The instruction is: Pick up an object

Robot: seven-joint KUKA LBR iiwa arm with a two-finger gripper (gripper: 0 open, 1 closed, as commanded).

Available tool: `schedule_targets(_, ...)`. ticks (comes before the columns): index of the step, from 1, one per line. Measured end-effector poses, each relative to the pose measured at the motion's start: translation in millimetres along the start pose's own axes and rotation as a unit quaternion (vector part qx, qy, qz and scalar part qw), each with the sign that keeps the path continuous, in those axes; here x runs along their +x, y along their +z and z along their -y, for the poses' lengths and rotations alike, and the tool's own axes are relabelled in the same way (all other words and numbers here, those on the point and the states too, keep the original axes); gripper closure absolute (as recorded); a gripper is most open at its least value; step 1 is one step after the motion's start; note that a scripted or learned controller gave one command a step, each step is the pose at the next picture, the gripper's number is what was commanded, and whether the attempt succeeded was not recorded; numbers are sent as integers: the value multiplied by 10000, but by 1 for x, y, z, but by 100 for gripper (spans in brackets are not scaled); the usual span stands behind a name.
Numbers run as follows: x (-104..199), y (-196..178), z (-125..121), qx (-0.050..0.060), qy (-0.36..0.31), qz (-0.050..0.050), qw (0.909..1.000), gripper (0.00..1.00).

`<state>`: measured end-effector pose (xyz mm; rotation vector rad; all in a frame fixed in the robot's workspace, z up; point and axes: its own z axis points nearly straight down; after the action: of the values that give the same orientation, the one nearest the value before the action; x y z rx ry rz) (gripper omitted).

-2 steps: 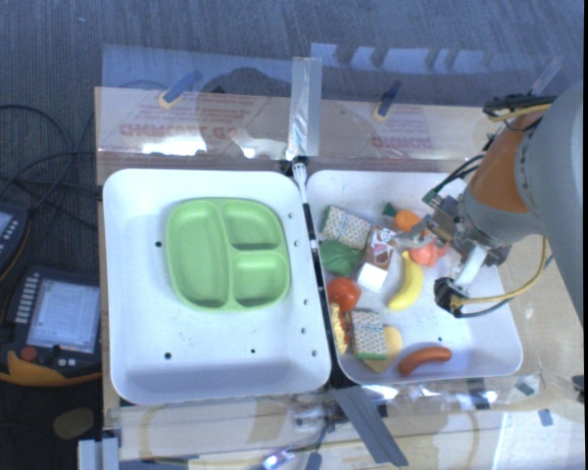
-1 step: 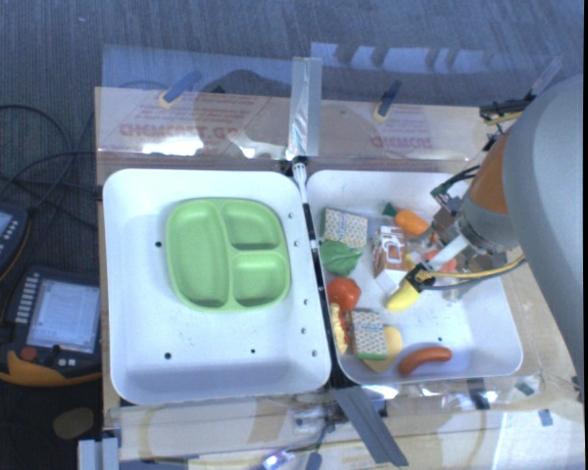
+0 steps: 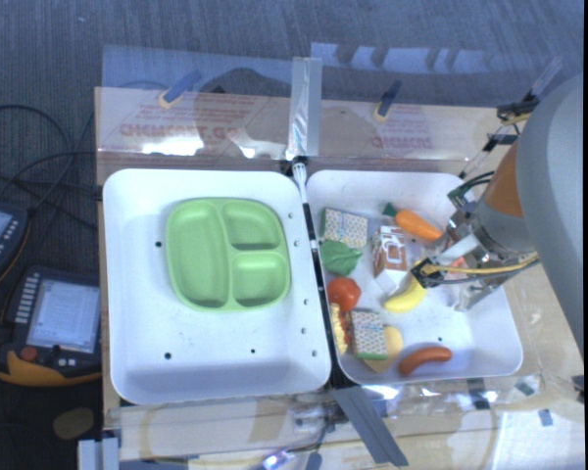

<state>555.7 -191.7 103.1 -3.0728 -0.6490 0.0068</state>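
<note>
We find the gripper (image 3: 426,270) low in the right bin (image 3: 505,346), its dark tip just above the banana (image 3: 405,300) and touching or nearly touching it. Whether it is spread or closed we cannot tell at this size, and we see nothing held in it.

The banana lies near the bin's middle, just right of the tomato (image 3: 344,293) and below the small carton (image 3: 390,251). We judge it a light, stiff plastic toy, smooth and curved, so it may slip or roll out of a pinch; we would take it across the thick middle, squarely over the curve.

Around it we see the carrot (image 3: 416,224) above, the green leaf (image 3: 339,258) and patterned box (image 3: 344,227) to the left, and the sausage (image 3: 424,358) near the front wall. In the left bin (image 3: 137,360) rests a green divided plate (image 3: 227,253).
</note>
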Motion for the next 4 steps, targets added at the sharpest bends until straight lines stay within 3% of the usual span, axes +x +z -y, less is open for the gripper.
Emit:
schedule_targets(1,67,7,16,-12,967,11,9953,0)
schedule_targets(2,66,-2,17,-18,937,43,9956,100)
schedule_targets(3,131,-80,67,6,1009,-5,9949,100)
schedule_targets(4,120,-79,77,6,1040,5,9946,100)
